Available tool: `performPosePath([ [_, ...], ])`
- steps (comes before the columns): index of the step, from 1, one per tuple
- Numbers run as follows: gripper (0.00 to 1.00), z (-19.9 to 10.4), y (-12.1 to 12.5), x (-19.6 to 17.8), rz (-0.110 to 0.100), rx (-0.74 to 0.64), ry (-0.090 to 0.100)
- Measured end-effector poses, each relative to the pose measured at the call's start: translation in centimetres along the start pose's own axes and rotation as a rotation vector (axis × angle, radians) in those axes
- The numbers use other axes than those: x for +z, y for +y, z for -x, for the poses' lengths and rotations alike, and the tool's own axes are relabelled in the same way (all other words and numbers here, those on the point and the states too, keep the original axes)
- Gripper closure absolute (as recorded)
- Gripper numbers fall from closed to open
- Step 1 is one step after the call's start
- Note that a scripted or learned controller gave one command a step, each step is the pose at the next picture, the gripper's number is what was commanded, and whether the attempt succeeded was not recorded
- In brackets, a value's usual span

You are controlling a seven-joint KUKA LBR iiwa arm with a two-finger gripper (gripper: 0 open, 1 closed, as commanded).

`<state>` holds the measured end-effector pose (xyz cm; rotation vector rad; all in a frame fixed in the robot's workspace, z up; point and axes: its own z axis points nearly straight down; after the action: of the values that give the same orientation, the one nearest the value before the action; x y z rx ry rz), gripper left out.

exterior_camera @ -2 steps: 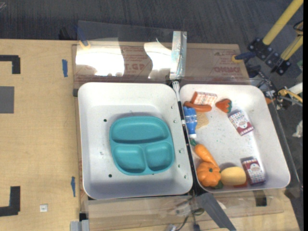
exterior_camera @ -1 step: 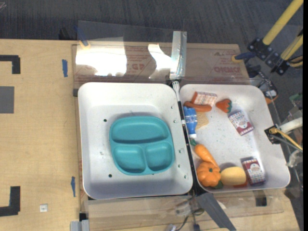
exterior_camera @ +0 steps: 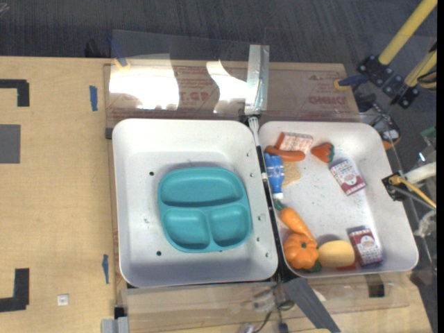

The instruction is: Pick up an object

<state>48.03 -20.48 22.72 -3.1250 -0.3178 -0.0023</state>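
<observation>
- White plastic makes up both bins; the left bin (exterior_camera: 132, 186) holds a teal divided plate (exterior_camera: 201, 210), and the right bin (exterior_camera: 374, 144) holds all the small items.
- I cannot tell whether my gripper is open or closed on anything, so I make no claim about it.
- My arm comes in from the right of the frame, so I judge the right bin the nearer one and the plate the far reach.
- My likeliest target is the small red-and-white carton (exterior_camera: 347, 175) in the upper right part of that bin. It lies flat and apart from its neighbours, with bare floor on every side.
- Its long axis runs from upper left to lower right, so I would close across the short sides, turned to match that slant.
- A second carton (exterior_camera: 365, 245) lies near the lower right rim, just beside a yellow rounded item (exterior_camera: 336, 253), which touches an orange pumpkin (exterior_camera: 302, 250).
- A carrot (exterior_camera: 297, 222) points up-left from the pumpkin toward a blue tube (exterior_camera: 275, 174) lying along the divider wall; both look crowded for a clean grasp.
- At the top of the bin a sausage (exterior_camera: 290, 155) lies against a flat packet (exterior_camera: 296, 143), with a red-orange pepper (exterior_camera: 322, 151) just beside them.
- Hard to make out: the printing on the cartons, whether the yellow item is a lemon or a potato, and what lies under the tube's lower end.
- Glare on the clear sheet (exterior_camera: 180, 82) above the bins washes out that area.
</observation>
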Motion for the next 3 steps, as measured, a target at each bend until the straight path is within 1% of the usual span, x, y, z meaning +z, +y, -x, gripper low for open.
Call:
performPosePath([
  [1,0.00,-0.4,-2.5,4.3,-0.004,-0.217,-0.005],
  [2,0.00,-0.2,-1.7,3.0,-0.001,0.002,-0.003],
  [3,0.00,-1.1,-5.2,-2.5,-0.001,-0.062,0.001],
])
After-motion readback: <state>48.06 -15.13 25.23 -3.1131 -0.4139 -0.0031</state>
